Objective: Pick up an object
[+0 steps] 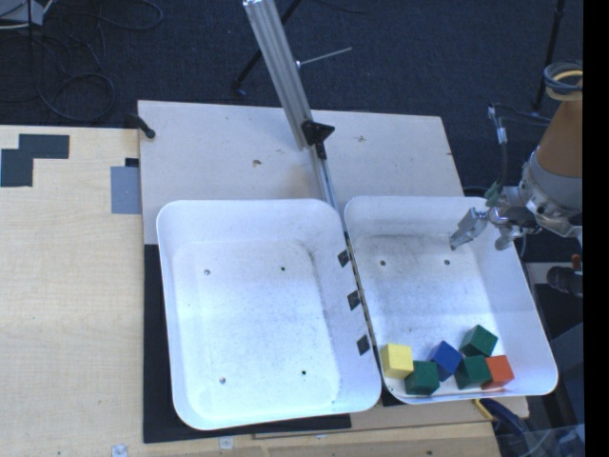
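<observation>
Several small blocks lie bunched in the near right corner of the right bin [419, 255]: a yellow block [397, 358], a blue block [446, 356], an orange block [498, 370], and green blocks [481, 339] [422, 378] [471, 370]. My gripper [481, 228] hangs over the far right part of that bin, well behind the blocks. Its two fingers are spread apart and nothing sits between them. The grey arm with its orange band [561, 131] comes in from the right.
The left bin [247, 303] sits beside the right one, joined by black clips [354, 298] along the shared edge. A slanted aluminium rail [285, 74] rises behind the bins. A pale wooden surface [67, 293] lies at left.
</observation>
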Controlling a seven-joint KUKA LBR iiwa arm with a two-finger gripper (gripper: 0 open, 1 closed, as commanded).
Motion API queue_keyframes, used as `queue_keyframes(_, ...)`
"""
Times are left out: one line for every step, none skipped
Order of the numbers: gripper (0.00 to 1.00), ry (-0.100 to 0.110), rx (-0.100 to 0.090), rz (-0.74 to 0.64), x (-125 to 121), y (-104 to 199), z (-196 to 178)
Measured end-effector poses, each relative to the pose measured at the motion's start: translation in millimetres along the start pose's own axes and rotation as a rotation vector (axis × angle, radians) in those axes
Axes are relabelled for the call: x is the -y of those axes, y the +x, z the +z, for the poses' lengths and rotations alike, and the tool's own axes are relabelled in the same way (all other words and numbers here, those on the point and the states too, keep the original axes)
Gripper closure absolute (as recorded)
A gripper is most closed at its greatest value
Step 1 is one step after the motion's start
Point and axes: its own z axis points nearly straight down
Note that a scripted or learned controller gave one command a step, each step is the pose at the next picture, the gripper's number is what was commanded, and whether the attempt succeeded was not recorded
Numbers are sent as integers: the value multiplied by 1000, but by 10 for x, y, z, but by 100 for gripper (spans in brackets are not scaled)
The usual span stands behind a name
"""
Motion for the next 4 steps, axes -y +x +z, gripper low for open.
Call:
queue_keyframes(0,-6,1,4,25,179,-417)
queue_keyframes(0,5,-4,2,-4,806,286)
queue_keyframes(0,-1,-3,4,285,1302,18)
queue_keyframes(0,0,0,11,858,1029,-292)
